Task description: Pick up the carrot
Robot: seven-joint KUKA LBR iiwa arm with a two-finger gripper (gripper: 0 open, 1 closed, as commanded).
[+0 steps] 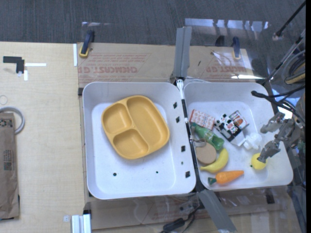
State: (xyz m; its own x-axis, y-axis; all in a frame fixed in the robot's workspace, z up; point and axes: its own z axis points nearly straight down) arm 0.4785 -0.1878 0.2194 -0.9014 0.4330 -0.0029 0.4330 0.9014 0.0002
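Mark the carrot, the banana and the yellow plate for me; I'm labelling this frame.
carrot (229, 177), camera view, middle of its orange body.
banana (217, 162), camera view, middle of its curve.
yellow plate (160, 130), camera view, its right rim.

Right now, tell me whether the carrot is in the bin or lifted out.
In the bin. The carrot lies flat on the floor of the right bin near its front edge, beside the banana; the gripper is apart from it, near a yellow object.

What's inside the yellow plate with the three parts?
Nothing shows in the yellow plate: all three compartments look bare. The bin floor beneath it is covered. The carrot lies in the right bin.
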